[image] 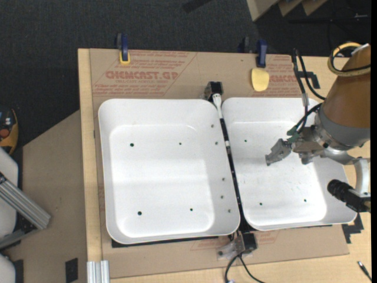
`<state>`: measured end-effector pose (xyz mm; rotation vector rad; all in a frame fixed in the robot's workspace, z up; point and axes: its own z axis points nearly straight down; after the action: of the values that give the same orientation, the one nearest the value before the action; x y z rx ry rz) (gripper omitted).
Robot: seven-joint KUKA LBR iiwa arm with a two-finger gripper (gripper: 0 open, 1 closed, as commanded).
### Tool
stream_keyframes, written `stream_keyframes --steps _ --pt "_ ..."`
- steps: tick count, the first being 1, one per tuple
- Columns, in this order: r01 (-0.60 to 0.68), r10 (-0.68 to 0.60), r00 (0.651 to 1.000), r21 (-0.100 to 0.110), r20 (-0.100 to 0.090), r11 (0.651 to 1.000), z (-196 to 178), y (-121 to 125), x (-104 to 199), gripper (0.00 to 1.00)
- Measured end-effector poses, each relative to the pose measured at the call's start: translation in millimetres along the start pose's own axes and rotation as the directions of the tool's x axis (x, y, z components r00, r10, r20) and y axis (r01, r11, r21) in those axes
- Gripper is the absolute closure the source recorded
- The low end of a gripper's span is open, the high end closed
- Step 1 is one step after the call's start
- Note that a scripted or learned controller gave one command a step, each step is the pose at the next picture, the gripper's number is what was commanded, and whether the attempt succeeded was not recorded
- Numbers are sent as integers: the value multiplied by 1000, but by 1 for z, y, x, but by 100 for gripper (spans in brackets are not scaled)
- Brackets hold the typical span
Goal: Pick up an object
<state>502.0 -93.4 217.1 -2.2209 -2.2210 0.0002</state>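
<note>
At the far left an aluminium rail [23, 208] lies at a slant on the dark floor. Next comes the brown cardboard sheet [165, 75] that covers the bench, printed with red lettering. 1 blue clamp with a yellow tip [123, 47] grips its back edge above the left bin [159, 175], a shallow white tray with 4 small dark dots on its floor. Between the 2 bins a black clip [213, 90] sits at the back of the seam and another black clip [244, 242] with a cable at the front. A 2nd blue clamp [261, 53] holds the back edge further right, with a yellow pad [260, 79] just below it. The right bin [265, 193] touches the left bin along the seam. The gripper [277, 154] hangs over the middle of the right bin, pointing left; whether the claw is open or closed cannot be told. Which thing is meant to be picked up cannot be told from this view either. Behind the gripper, the grey arm [339, 140] carries its orange band [353, 93] at the right edge.
</note>
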Motion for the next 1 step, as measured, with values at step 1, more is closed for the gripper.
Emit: stream_keyframes --steps 1 --pt "0 0 1000 -3 1 1000 -11 1 0 100"
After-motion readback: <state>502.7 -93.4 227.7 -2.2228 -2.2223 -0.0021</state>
